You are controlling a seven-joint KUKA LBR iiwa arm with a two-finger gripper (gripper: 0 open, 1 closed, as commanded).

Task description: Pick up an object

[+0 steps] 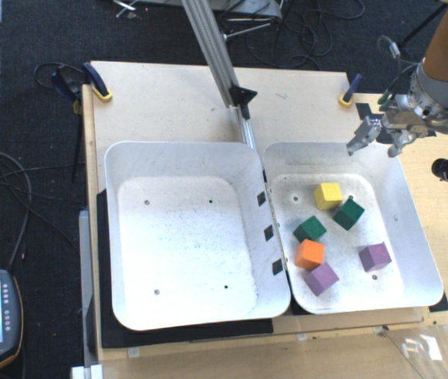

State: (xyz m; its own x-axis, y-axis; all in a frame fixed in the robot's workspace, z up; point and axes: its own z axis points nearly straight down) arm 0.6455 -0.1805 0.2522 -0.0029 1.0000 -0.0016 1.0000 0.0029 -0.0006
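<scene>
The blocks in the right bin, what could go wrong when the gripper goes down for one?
1. The orange block touches a green block and a purple block, so the gripper may catch two or push them apart.
2. The yellow block sits against the other green block, leaving little room there.

Bench (168, 101): pale wood top, carries 2 shallow white bins side by side. Left bin (129, 212) sits just beside right bin (413, 235), rims touching. Beyond left bin, a yellow-tipped clamp (97, 85) grips the bench's far left corner; another clamp (350, 91) at far right.
</scene>
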